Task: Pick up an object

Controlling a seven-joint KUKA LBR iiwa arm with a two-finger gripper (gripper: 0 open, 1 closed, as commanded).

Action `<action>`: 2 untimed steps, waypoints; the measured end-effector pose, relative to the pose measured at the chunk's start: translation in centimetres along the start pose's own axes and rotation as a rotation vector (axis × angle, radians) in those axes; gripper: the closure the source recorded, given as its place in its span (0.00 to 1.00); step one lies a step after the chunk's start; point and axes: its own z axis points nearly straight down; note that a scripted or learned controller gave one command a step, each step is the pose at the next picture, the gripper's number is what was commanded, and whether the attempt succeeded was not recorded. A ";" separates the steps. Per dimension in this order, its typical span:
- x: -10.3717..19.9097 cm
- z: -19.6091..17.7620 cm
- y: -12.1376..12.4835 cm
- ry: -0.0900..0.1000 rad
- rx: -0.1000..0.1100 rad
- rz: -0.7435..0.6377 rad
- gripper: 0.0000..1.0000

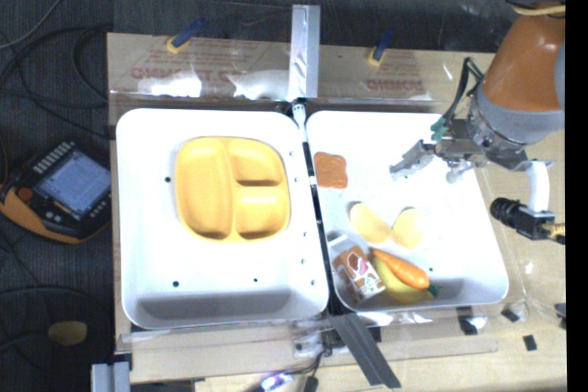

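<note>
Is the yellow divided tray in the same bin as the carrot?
No: the yellow divided tray lies in the left bin, while the carrot lies in the right bin.

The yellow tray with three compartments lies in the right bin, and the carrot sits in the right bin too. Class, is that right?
Not quite. The yellow tray lies in the left bin, not the right one. The carrot does sit in the right bin, near its front edge. The camera view shows both.
</note>
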 end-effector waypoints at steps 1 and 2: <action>0.3 14.4 -5.3 0.000 -0.004 -0.096 0.00; 1.7 15.1 -0.1 -0.005 -0.015 0.050 0.00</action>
